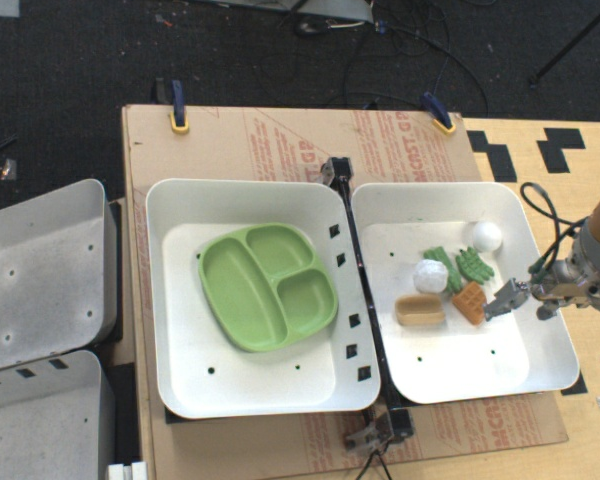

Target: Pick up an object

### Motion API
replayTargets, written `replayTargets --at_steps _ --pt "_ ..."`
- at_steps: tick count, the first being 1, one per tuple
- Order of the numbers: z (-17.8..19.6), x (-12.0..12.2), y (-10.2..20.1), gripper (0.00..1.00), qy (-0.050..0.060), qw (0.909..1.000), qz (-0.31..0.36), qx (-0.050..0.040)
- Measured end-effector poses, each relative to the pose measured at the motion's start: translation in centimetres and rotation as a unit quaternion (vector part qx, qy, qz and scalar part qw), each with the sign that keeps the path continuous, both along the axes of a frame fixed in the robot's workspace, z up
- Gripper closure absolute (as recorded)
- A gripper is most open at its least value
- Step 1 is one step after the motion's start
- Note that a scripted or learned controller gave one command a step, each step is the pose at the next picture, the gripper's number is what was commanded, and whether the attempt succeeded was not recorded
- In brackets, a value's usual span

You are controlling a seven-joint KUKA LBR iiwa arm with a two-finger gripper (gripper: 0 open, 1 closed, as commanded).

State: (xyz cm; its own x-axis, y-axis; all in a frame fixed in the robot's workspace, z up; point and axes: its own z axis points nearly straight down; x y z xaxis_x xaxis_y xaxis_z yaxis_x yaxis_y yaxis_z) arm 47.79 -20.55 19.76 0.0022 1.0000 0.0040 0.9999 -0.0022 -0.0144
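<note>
Nothing lifted yet. Gripper (517, 298) at 3 o'clock of the right bin (540, 368), finger state unclear, nothing visibly held. Nearest: orange block (468, 302), at its 9 o'clock. Grasp and lift remain.

Two shallow white bins sit side by side on a cardboard-covered bench: the left bin (170, 298) contains a green three-compartment plate (268, 286), lying flat near its centre. The right bin (460, 368) contains a cluster of small items: a white ball (486, 235), a second white ball (430, 277), green toy pieces (472, 264), an orange block (469, 302) and a tan block (420, 311). The gripper (507, 298) reaches in over the right bin's right side, its tip just beside the orange block.
</note>
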Motion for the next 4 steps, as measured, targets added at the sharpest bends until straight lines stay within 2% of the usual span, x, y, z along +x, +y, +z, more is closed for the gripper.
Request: replayTargets --at_steps 1,2,3,4 --pt "0.4 0.2 0.0 0.00 -0.004 1.0000 0.002 -0.0011" --pt "-6.2 0.3 -0.2 0.00 -0.002 1.0000 0.000 0.0000" --pt "-10.8 0.2 -0.1 0.00 -0.006 1.0000 0.000 -0.0016" --pt "-9.5 0.3 -0.2 1.00 -0.008 1.0000 0.000 -0.0022"
